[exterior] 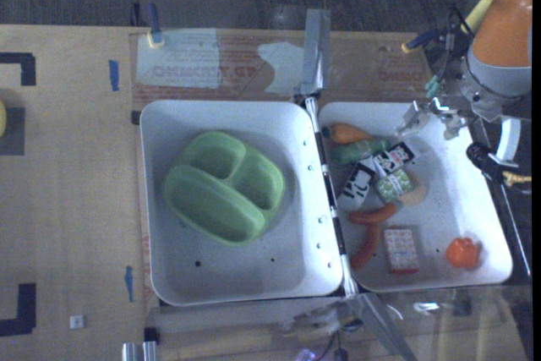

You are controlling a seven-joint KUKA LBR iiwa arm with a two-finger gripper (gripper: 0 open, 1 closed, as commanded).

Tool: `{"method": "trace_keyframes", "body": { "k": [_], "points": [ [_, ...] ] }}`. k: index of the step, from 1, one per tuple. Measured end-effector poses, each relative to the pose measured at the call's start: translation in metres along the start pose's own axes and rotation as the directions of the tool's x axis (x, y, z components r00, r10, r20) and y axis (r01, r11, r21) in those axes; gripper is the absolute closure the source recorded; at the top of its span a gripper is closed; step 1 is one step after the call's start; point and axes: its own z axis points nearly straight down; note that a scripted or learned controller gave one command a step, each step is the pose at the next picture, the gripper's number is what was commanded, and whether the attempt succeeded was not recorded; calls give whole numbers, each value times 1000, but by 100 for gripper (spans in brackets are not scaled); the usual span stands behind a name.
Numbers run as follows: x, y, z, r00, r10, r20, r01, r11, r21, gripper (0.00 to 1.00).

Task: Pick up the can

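Two white bins sit side by side: the left bin (161, 258) holds a green divided tray (224, 186), the right bin (486, 207) a jumble of small goods, likely sorted for picking. From the right, the arm (503, 38) reaches over that bin's far edge, and the gripper (431, 116) hangs there with nothing visibly held; its state I cannot tell. What looks like the can (395, 185), green-labelled, lies on its side mid-bin among black-and-white cartons (359, 180), near sausages (372, 216) and an orange toy (462, 253).
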Motion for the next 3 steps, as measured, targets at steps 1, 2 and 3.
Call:
{"method": "trace_keyframes", "body": {
  "k": [1,2,3],
  "points": [
    [7,19,102,1000,-15,2,15,1000,-4,0],
    [8,19,95,1000,-17,2,17,1000,-1,100],
    [-51,39,78,993,-119,3,119,993,-5,100]
  ]
}}
